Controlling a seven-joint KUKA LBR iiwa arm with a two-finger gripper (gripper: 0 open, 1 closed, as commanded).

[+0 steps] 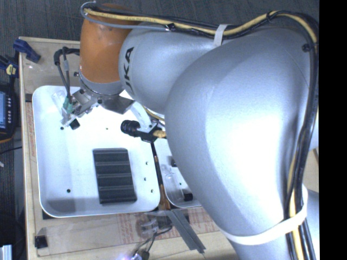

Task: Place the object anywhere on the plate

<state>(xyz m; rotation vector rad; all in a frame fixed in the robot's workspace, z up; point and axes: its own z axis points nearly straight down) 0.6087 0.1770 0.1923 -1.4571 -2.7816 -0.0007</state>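
My hand (70, 111) sits low over the far corner of the left bin (43, 145); whether it is open, or grips anything, I cannot tell. The dark ribbed plate (114, 175) lies flat on the bin floor, well apart from my hand, toward the near wall. I cannot make out the object, so I may be carrying nothing. My bulky arm blocks most of the right bin (174, 198), and a blind release could miss the plate.

White left bin (43, 145) sits on wooden bench (27, 221). Second bin (176, 202) touches its right edge, mostly hidden. Blue clamp (24, 50) off the left bin's upper-left corner. Dark device with screen (8, 110) left of it.
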